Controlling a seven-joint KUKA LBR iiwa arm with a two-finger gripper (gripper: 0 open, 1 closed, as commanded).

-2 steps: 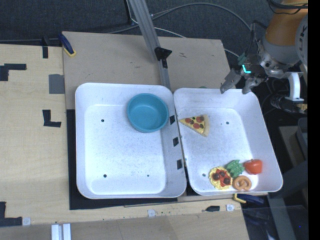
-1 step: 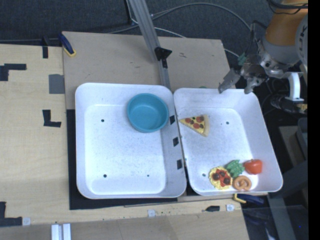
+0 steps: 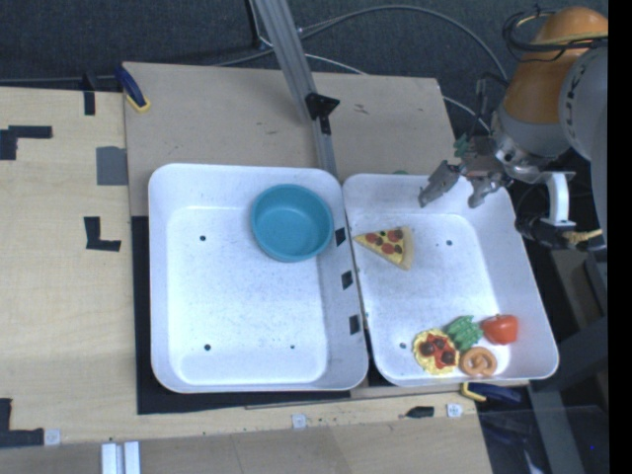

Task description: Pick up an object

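Partly cut off arm (image 3: 558, 77), fingers (image 3: 459, 188) spread, toys (image 3: 464, 346) blurred

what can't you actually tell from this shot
- Gripper, camera view: too small and blurred against the right bin's rim to judge whether anything sits between its parts.
- Toy food cluster at the right bin's near corner: pieces overlap, so individual items are unclear.
- Blue bowl in the left bin: the slanted view hides its underside.

Evenly and brightly lit from overhead; soft, faint shadows; mild glare on white bins (image 3: 247, 378); slightly grainy, moderately sharp.
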